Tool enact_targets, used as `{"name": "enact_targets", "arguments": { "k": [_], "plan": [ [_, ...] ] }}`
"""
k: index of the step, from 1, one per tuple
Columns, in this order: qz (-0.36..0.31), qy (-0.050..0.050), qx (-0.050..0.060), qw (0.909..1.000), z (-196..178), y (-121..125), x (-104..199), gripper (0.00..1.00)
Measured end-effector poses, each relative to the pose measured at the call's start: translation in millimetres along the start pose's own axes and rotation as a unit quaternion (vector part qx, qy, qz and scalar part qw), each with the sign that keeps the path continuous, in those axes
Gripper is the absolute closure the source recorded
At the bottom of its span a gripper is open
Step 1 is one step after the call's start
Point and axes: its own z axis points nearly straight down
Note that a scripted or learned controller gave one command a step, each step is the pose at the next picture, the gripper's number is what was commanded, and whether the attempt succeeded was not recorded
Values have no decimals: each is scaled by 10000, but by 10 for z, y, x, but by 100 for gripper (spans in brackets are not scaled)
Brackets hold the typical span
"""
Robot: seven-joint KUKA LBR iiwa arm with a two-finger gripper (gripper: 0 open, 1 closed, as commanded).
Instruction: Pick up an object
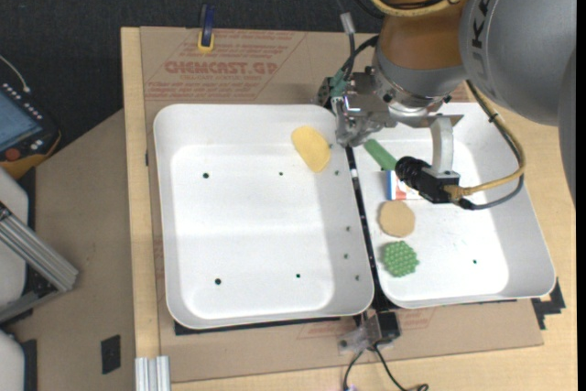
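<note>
A pale yellow oblong object lies in the left bin, near its back right corner. In the right bin a tan round disc and a green bumpy ball sit near the left wall, with a green stick and a red, white and blue box behind them, partly hidden by the arm. My gripper hangs over the divider between the bins at the back, just right of the yellow object. Its fingers are too hidden to read.
The grey arm with its orange band covers the back of the right bin. A black cable fitting hangs over the box. A cardboard sheet lies under both bins, with a blue clip at its back edge.
</note>
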Motion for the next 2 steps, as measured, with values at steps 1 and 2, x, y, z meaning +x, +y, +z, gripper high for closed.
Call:
{"name": "enact_targets", "arguments": {
  "k": [1,2],
  "plan": [
    [47,-12,41,10000,19,-360,-99,100],
    [56,-9,50,10000,-139,-1072,-339,100]
  ]
}}
